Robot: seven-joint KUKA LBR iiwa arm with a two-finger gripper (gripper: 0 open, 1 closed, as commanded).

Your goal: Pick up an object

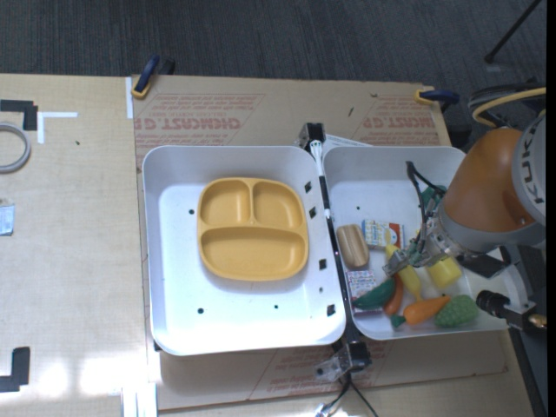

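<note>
My claw [407, 259] low in the right bin [375, 170] among toy food, just above a yellow piece [408, 278], grip state unclear, yellow tray [253, 228] in left bin [174, 259]

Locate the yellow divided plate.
The yellow divided plate lies in the left bin, near its middle, well apart from the toy food in the right bin.
</note>
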